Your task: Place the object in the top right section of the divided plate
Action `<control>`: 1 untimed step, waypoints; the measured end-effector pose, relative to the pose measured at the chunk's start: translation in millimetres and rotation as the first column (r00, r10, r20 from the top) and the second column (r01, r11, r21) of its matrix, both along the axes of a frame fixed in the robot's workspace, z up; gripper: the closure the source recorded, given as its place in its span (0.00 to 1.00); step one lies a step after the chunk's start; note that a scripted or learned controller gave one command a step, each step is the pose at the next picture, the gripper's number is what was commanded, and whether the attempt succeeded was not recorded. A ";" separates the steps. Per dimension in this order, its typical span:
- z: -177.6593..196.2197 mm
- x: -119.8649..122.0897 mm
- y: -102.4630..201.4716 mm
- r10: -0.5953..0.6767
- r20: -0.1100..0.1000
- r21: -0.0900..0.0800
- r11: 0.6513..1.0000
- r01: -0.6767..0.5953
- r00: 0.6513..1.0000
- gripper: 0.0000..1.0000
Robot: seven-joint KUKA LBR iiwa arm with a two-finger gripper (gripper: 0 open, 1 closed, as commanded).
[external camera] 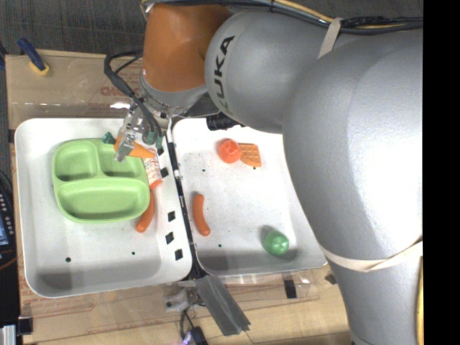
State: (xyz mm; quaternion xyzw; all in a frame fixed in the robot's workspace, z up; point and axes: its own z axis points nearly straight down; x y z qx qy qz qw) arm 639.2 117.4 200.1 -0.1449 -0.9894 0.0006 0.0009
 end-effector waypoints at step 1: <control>115.2 -2.0 -35.4 -0.210 0.006 0.001 0.978 0.210 0.978 1.00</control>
